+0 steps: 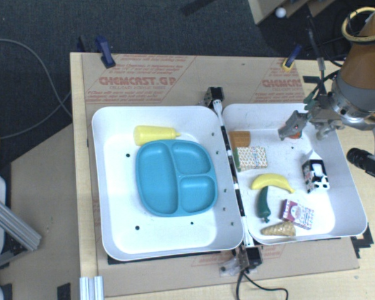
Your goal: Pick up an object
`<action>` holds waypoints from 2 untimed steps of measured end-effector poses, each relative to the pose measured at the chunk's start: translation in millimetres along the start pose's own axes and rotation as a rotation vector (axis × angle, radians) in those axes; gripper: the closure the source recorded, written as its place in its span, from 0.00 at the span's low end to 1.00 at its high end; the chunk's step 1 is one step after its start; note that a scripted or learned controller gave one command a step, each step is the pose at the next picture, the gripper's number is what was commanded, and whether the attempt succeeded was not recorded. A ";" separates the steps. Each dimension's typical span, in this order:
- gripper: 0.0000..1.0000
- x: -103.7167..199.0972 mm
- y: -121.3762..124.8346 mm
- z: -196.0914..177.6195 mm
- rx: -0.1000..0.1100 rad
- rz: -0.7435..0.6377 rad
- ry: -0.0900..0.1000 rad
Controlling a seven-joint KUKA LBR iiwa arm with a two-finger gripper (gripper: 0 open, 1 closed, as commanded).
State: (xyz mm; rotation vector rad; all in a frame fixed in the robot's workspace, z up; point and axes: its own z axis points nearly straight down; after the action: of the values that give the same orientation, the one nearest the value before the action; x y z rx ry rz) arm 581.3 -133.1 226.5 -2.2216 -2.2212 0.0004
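1. Surface (175,74): a board printed with red lettering, carrying two shallow white bins side by side.
2. Left bin (112,217): lies just left of the divider between the bins.
3. Right bin (344,192): lies just right of the divider; every remaining item is placed against this bin.
4. Arm (362,61): grey with an orange band, entering over the bin's far right corner.
5. Blue divided plate (175,177): in the left bin, touching a yellow bottle (155,134) at its far edge.
6. Tool (300,125): hovers over the bin's far edge; nothing is seen between its fingers, and whether they are spread or closed cannot be told.
7. Banana (272,182): yellow, near the bin's centre, just above a green vegetable (263,204).
8. Patterned packet (252,158): by the divider, below a brown block (240,138).
9. Purple box (297,214) and cone (278,229): near the bin's front edge.
10. Black-and-white toy (315,175): right of the banana.
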 end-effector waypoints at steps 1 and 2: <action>0.00 -62.5 18.2 97.8 0.002 0.001 0.000; 0.00 -77.7 0.7 134.3 0.000 0.000 0.000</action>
State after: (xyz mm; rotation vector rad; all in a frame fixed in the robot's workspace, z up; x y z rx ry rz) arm 582.0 -210.8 92.2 -2.2223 -2.2210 0.0003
